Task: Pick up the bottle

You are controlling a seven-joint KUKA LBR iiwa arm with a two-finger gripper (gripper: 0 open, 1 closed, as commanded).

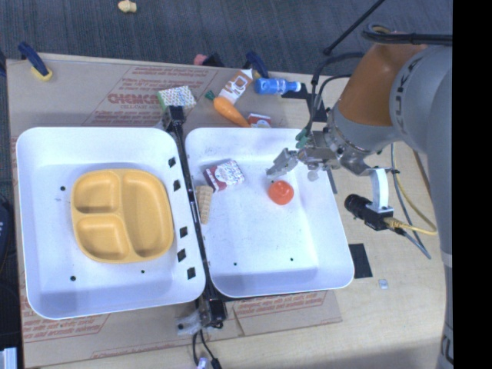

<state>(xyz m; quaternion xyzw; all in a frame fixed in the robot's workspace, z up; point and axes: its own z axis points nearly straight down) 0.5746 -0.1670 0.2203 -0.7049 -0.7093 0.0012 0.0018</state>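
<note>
Behind the right white bin [330,271], on the cardboard, we see the small blue plastic bottle [275,87] lying flat. Our grey arm's gripper [283,165] hovers low above an orange-red ball [280,192], fingers parted, holding nothing.

Two white bins [31,206], one yellow tray [121,214], one blue bottle [275,87] (outside them), one carrot [230,111].

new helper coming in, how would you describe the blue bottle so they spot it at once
Start at the right white bin and look past its far rim, onto the brown cardboard. The small blue plastic bottle lies there on its side, the only blue item beside an orange carrot-shaped toy.
</note>
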